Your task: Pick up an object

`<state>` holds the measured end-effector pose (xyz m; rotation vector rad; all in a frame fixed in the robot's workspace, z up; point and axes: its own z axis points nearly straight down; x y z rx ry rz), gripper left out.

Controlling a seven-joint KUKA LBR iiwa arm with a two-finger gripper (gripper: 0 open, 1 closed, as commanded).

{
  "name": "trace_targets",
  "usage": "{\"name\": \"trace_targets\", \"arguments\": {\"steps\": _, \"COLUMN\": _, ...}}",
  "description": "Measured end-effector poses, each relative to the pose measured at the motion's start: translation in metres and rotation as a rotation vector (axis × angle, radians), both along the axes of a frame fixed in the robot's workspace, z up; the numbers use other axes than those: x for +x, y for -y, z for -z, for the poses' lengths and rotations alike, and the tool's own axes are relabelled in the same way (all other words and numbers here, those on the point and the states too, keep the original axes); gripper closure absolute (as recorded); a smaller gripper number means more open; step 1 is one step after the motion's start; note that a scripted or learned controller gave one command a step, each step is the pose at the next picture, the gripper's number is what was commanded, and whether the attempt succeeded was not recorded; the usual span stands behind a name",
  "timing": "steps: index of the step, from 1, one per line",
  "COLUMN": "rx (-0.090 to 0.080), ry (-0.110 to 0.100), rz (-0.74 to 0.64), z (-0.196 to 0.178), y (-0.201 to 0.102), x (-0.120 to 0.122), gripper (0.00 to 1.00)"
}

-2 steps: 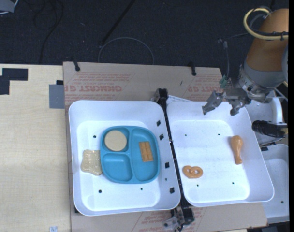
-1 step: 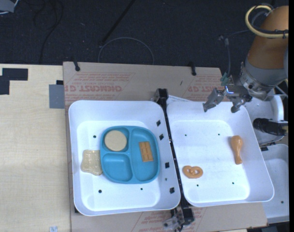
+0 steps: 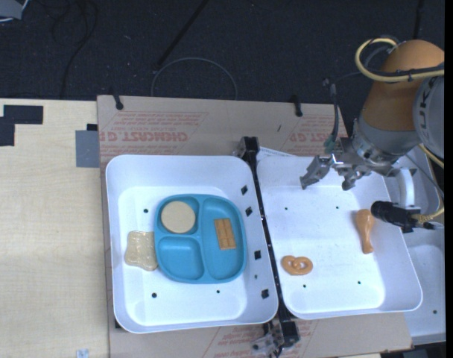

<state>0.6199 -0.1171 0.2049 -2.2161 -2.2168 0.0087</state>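
My gripper [image 3: 331,179] hangs over the back of the right bin [image 3: 323,297], its two fingers spread apart and open with nothing between them. In the same bin, an orange drumstick-shaped piece [image 3: 365,230] lies at the right side, in front of and to the right of the gripper. Near the bin's front middle rests a small brown pretzel [image 3: 296,265]. The left bin [image 3: 130,297] holds a blue divided tray [image 3: 189,263] with a round tan biscuit [image 3: 177,216] and a rectangular cracker [image 3: 225,234] in its compartments. A pale toast piece [image 3: 141,250] lies against the tray's left edge.
A black divider [image 3: 258,222] runs between the two bins. A black cylindrical part [image 3: 394,213] sticks in over the right bin's right rim, close to the drumstick piece. Cardboard [image 3: 182,125] lies under both bins, and a light wooden bench top [image 3: 40,237] extends to the left.
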Motion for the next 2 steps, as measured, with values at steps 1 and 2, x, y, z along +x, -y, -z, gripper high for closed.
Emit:
{"name": "trace_targets", "arguments": {"steps": 1, "rx": -0.001, "ry": 0.001, "rz": 0.0, "z": 0.058, "y": 0.007, "x": 0.005, "gripper": 0.0}}
{"name": "trace_targets", "arguments": {"steps": 2, "rx": 0.0, "ry": 0.001, "rz": 0.001, "z": 0.112, "y": 0.005, "x": 0.003, "gripper": 0.0}}
